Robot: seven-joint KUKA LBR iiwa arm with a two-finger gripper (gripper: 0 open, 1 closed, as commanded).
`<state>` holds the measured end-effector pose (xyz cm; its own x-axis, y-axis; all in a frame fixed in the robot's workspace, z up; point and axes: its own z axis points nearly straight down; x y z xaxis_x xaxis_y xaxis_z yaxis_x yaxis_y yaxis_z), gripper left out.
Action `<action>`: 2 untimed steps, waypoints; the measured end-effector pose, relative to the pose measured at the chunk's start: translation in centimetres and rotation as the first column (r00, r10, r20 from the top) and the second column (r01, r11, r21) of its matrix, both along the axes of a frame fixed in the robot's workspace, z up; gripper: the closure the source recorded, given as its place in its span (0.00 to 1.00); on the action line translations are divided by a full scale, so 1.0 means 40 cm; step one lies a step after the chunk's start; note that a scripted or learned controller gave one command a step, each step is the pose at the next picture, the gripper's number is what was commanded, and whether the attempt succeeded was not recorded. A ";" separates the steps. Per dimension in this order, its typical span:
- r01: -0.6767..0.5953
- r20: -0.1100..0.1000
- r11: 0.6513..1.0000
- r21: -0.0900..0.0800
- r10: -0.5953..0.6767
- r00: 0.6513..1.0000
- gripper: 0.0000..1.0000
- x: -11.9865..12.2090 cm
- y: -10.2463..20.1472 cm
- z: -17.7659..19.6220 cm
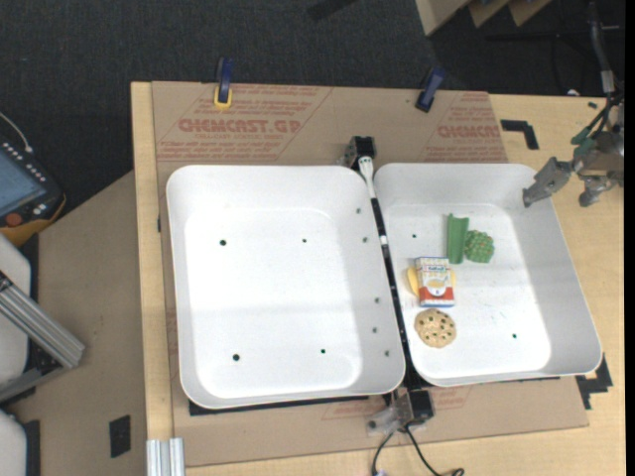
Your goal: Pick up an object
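At frame's right edge, jaws (568, 179) sit partly cut off.

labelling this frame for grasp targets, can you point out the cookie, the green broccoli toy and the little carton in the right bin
cookie (436, 328), camera view, centre of its round top
green broccoli toy (479, 247), camera view, on the bumpy head
little carton (435, 282), camera view, middle of its printed face

Even, fairly bright overhead light fills the scene, and the two white bins (268, 286) come close to washing out, with a soft grey gradient across their floors. Shadows are short and faint. The dark floor (149, 18) beyond the bench (327, 117) stays dim. Focus is slightly soft and grainy throughout.
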<state>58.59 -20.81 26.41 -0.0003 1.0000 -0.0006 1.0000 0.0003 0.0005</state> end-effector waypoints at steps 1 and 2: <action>0.003 0.014 1.000 -0.006 -0.002 1.000 0.00 -0.095 -0.045 0.320; -0.016 0.002 1.000 0.006 0.016 1.000 0.00 -0.270 0.342 0.392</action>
